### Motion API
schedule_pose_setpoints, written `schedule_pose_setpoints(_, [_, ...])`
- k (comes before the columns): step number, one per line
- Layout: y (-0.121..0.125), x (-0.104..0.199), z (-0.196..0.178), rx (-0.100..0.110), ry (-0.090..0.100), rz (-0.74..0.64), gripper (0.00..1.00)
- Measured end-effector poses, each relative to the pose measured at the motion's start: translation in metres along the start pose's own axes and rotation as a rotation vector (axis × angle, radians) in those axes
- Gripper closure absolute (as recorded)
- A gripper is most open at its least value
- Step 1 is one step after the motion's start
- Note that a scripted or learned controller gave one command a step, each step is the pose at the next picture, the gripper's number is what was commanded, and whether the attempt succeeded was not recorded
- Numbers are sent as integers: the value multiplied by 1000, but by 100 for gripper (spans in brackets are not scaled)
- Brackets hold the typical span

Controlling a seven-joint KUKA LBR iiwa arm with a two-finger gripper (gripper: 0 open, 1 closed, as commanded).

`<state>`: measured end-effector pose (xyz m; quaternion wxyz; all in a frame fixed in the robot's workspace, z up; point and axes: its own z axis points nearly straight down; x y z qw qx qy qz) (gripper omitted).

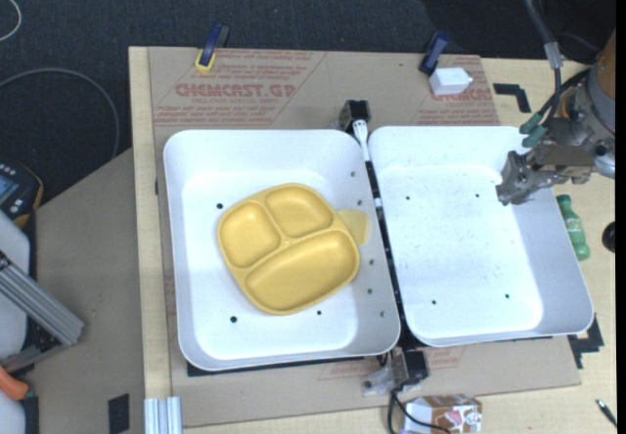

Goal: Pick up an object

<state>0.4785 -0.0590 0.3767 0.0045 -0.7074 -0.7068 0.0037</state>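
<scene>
Seen from above at a slant, a brown cardboard-covered worktop carries two shallow white plastic bins side by side. Lying in the left bin, toward the centre and slightly to five o'clock, is one yellow plastic divided plate with three compartments, two small ones at its twelve o'clock side and one large one at its six o'clock side. It rests flat and upright on the bin floor, close to the bin's three o'clock wall.

Over the right bin, at its two o'clock edge, hangs the grey gripper of the arm, well apart from the plate. Whether it is parted or closed cannot be told; nothing is visibly held in it.

Judging by its look, the plate is light, stiff and smooth, so likely slippery; its broad flat body offers little to pinch from above. The raised outer rim, or a ridge between compartments, seems the best place to take hold.

Count: two bins, one plate, one gripper.
</scene>
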Motion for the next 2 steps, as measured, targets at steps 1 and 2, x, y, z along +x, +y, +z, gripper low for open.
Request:
schedule_pose_setpoints(1, [2,66,34,-5,1,-8,100])
schedule_pose_setpoints(2, [12,140,-23,-20,2,-10,100])
